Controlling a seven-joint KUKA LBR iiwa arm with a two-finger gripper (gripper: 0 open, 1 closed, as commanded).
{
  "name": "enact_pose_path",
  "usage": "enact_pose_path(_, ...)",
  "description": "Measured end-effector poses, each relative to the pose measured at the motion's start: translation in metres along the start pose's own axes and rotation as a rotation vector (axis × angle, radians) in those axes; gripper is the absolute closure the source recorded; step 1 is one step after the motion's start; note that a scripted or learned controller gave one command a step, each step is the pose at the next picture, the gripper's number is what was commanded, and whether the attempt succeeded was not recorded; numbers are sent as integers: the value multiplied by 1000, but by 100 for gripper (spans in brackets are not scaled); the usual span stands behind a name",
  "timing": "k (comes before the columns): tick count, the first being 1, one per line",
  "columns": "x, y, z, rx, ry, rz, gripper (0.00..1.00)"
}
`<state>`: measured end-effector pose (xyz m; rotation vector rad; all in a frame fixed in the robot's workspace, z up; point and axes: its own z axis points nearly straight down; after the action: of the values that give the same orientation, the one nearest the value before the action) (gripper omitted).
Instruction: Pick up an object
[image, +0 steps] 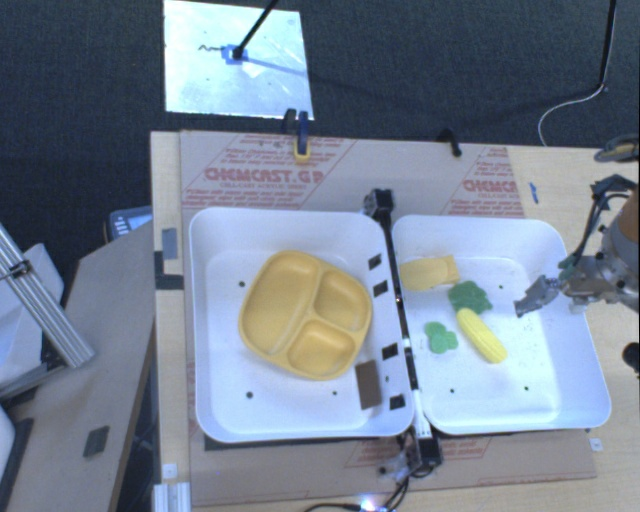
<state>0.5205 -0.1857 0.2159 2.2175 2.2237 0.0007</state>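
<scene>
Yellow corn cob (481, 335), bumpy, lies in right bin (575, 395) near centre, long axis diagonal, upper-left to lower-right, touching green broccoli (468, 296). Pincer (532, 297) at bin's right side, holding nothing; opening unclear.

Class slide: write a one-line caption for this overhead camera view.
Gripper hovers over right bin near corn and broccoli; yellow tray fills left bin.

arm (620, 255) cut off by right edge, jaws' state unclear, gripper (535, 297) small and blurred
</scene>
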Motion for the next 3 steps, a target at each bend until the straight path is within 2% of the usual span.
enact_pose_path(1,-20,-35,129,5,10,3,0)
enact_pose_path(2,-21,-33,117,-2,-1,1,100)
enact_pose_path(3,86,-1,-49,-21,2,-14,100)
